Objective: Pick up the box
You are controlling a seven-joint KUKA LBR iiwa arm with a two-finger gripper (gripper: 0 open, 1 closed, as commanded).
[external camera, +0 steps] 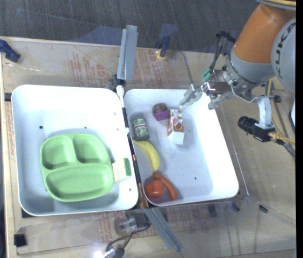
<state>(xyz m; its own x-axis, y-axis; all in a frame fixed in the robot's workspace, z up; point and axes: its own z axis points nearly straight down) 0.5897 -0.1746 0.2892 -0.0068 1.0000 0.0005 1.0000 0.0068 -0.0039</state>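
The box (176, 126) is a small red-and-white carton lying in the upper middle of the right bin (224, 165). My gripper (201, 99) hangs above the bin's far right corner, up and to the right of the box and apart from it. Its fingers (188, 99) stand open with nothing between them. The grey arm with its orange band (259, 31) reaches in from the right.
In the right bin a purple fruit (161, 112) touches the box's left. A green can (139, 128), a banana (150, 155) and red-orange vegetables (160, 187) lie along its left side. The left bin (28, 106) holds a green divided plate (77, 165).
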